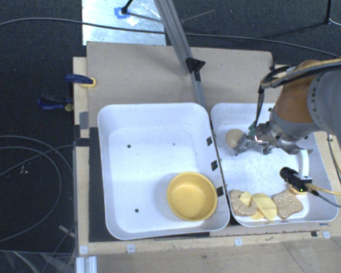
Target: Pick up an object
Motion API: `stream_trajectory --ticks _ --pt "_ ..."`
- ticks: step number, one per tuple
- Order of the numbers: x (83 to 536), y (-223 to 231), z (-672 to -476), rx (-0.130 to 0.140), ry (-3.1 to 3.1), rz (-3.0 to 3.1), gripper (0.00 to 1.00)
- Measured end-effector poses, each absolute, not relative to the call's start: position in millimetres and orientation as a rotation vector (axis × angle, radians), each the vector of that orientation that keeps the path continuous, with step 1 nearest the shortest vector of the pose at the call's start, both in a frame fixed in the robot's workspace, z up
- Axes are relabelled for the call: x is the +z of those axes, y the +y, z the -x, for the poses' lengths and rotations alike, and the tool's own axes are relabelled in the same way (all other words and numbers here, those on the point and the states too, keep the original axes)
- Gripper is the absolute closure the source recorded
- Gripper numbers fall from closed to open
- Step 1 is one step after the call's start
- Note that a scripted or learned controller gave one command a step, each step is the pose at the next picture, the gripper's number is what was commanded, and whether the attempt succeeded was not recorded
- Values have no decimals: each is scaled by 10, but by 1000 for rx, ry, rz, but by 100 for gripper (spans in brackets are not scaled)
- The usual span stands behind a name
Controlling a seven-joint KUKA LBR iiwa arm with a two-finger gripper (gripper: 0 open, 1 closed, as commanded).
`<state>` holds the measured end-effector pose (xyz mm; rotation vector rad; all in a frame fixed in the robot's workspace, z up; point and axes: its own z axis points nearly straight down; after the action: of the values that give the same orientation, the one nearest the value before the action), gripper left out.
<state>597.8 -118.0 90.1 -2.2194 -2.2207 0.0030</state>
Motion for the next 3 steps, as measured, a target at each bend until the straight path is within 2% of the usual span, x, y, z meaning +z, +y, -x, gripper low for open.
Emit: stream_trajectory --ticks 1,2,3 --pt "1040 -1181 -5995 -3 -2223 2223 100" --pt "1568 -1242 -5928 -5 -2225 2226 100" --pt "2191 -1241 -6020 -8 -2233 2221 100"
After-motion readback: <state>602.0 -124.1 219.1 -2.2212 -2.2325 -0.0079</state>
